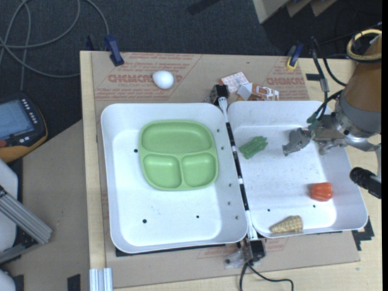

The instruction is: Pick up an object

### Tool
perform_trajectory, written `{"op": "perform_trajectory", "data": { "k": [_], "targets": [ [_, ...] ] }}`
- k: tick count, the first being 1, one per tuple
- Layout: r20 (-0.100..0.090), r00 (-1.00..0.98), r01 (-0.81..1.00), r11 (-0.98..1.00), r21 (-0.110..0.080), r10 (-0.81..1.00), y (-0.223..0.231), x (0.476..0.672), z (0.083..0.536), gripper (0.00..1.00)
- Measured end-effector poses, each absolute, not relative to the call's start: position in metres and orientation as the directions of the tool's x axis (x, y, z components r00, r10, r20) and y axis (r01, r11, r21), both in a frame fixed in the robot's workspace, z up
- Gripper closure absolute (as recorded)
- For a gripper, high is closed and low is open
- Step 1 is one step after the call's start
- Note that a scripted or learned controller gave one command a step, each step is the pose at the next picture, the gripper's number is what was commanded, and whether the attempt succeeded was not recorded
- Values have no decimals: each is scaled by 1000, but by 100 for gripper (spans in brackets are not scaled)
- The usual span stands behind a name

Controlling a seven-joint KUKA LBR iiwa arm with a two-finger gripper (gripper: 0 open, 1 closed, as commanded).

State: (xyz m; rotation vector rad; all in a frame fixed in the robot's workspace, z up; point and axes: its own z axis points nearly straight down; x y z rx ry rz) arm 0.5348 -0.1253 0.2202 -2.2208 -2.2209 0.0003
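Overhead view of a table [182,62] bearing two shallow white bins side by side. The left bin [121,162] holds a green compartment tray [179,153], lying flat near the bin's upper middle. The right bin [273,180] holds the candidate objects, scattered well apart so that each can be approached singly: a green leafy piece [253,146] near the dividing wall, an orange-red piece [321,191] toward the right side, and a tan cone-shaped piece [287,225] near the front edge. The arm reaches in from the right, and its hand [297,142] is low over the upper part of the right bin, between the green piece and the right wall; whether it is wide, narrow or gripping anything cannot be told here. A white egg-like ball [162,79] and some small packets [248,88] lie on the table behind the bins, outside the working area. Judging by this layout, no object is yet lifted
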Motion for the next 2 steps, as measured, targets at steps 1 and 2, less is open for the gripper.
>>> {"op": "perform_trajectory", "data": {
  "k": [1,2],
  "targets": [
    [-1,1,1000,-1,-1,1000,-198,560,143,0],
    [1,0,1000,0,-1,1000,-221,518,111,0]
  ]
}}
